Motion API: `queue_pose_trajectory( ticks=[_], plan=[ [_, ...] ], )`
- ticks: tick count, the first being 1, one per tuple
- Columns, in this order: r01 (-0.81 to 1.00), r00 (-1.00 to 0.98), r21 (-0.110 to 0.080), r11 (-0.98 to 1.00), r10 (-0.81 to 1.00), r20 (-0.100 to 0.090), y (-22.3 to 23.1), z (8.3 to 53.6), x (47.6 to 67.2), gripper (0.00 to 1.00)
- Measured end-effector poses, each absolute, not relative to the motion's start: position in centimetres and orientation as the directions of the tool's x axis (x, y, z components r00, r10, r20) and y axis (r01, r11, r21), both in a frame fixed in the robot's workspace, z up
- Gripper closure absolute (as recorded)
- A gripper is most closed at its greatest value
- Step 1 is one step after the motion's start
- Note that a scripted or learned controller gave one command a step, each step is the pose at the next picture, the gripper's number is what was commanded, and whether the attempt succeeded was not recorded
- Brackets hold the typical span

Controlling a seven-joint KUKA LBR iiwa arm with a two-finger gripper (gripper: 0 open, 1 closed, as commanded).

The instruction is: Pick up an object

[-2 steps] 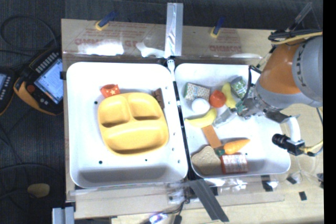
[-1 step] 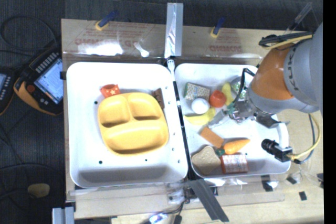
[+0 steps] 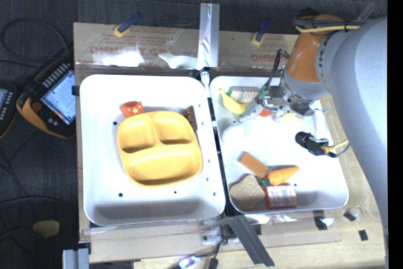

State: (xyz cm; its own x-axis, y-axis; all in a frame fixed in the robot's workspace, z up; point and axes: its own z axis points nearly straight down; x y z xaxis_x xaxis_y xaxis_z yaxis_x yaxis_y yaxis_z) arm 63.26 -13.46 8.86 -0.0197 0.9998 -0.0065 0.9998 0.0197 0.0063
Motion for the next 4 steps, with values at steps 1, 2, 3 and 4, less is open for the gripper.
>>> queue_pose_trajectory(
  ticks=[1, 2, 3, 4],
  plan=[
    [1.000, -0.021, 0.006, 0.021, 1.000, -0.011, -13.5, 9.9, 63.3, 1.00],
    [0.909, 0.416, -0.002, -0.416, 0.909, -0.011, -10.2, 9.0, 65.8, 1.00],
    [0.905, 0.426, -0.018, -0.426, 0.905, -0.025, -11.3, 8.8, 65.2, 0.00],
    [0.906, 0.423, -0.024, -0.423, 0.906, -0.025, -10.9, 9.5, 65.2, 1.00]
  ],
)
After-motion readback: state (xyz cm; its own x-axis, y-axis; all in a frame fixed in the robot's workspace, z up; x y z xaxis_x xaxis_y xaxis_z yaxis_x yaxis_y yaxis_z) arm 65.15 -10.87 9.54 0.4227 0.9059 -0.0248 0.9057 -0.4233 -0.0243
